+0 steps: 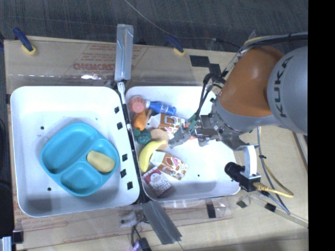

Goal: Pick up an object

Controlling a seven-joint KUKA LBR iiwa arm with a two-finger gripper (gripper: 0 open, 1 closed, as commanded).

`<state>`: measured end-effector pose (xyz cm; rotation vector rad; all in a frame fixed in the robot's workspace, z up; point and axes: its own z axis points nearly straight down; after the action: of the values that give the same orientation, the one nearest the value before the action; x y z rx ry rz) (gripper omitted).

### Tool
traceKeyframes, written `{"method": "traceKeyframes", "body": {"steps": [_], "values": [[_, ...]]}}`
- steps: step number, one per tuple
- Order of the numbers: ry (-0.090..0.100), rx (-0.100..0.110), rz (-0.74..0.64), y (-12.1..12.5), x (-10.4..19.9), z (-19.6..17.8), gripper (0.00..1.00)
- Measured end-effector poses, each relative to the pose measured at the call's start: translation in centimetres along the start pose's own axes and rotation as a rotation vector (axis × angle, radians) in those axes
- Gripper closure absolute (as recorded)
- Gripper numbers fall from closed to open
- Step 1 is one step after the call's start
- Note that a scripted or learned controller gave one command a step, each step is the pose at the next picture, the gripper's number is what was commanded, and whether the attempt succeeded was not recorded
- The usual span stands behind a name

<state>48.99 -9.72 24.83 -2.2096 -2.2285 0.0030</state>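
My gripper hangs low over the right bin, at the banana crowded by snack packets, a blue bottle and a carrot. I cannot tell its state, my wrist hiding much. The left bin holds a blue divided tray.

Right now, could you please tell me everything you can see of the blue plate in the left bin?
The blue plate is a light blue, rounded divided tray that looks like plastic, with three compartments. It lies flat, turned at a slant, on the floor of the left bin, toward the bin's lower middle. A yellow, potato-like object rests in its right compartment, against the divider.
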Motion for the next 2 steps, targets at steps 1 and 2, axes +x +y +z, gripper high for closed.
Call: {"method": "traceKeyframes", "body": {"steps": [1,2], "values": [[-0.004,-0.017,0.087,5.5,-2.6,14.6,0.0],[-0.001,-0.001,0.134,12.2,-3.7,15.6,0.0]]}}
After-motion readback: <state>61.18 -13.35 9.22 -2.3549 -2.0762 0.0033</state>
